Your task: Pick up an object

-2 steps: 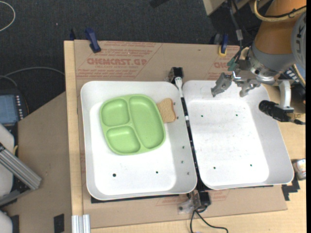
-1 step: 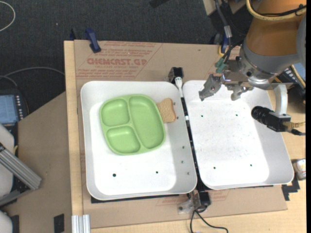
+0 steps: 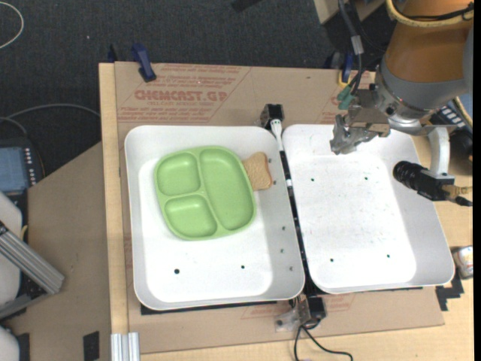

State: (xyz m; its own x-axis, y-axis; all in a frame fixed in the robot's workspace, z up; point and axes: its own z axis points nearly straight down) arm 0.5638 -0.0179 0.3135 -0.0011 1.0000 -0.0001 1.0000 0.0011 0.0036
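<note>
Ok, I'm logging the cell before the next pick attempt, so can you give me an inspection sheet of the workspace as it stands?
Surface: cardboard-covered bench bearing a left bin and a right bin side by side.
Job's things: green divided plate lying flat in the left bin; tan bread-like slice against the plate's right edge.
Clutter: nothing seen.
Claw: claw over the right bin's far left corner; grip state unclear.
Cables: black cable at the bench's near edge, between the bins.
Surroundings: dark carpet beyond the bench; blue clamp on the bench's far edge.
</note>
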